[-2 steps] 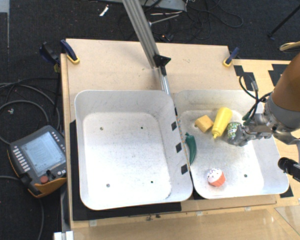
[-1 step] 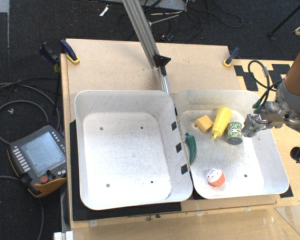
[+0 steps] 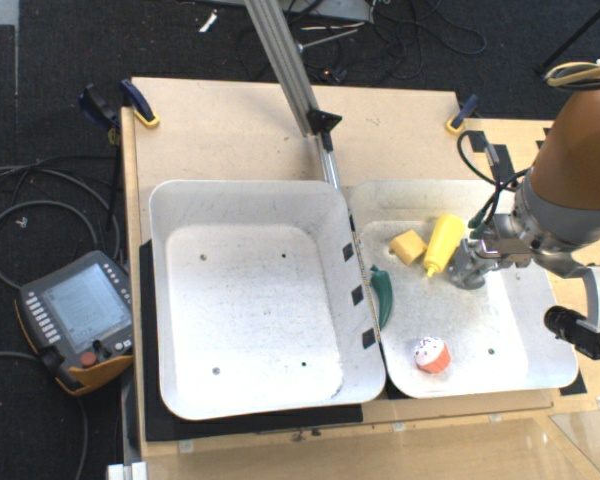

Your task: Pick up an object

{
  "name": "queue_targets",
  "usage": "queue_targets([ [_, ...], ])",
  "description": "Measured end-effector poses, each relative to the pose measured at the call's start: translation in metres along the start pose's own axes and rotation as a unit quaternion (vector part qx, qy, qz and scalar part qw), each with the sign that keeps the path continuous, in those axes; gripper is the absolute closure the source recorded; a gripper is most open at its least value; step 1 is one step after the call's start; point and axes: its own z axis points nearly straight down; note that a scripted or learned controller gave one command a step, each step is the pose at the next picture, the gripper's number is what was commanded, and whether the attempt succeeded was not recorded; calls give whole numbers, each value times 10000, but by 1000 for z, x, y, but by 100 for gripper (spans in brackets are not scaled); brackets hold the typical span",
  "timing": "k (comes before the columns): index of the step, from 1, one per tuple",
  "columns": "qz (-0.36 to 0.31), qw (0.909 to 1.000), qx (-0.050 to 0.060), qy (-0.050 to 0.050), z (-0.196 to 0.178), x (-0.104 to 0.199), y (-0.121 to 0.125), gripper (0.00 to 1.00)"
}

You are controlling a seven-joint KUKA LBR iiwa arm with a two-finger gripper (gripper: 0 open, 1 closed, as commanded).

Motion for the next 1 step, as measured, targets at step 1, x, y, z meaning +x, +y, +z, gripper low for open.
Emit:
queue_targets([
  [1, -8, 10000, 4, 3, 10, 55, 10, 100],
])
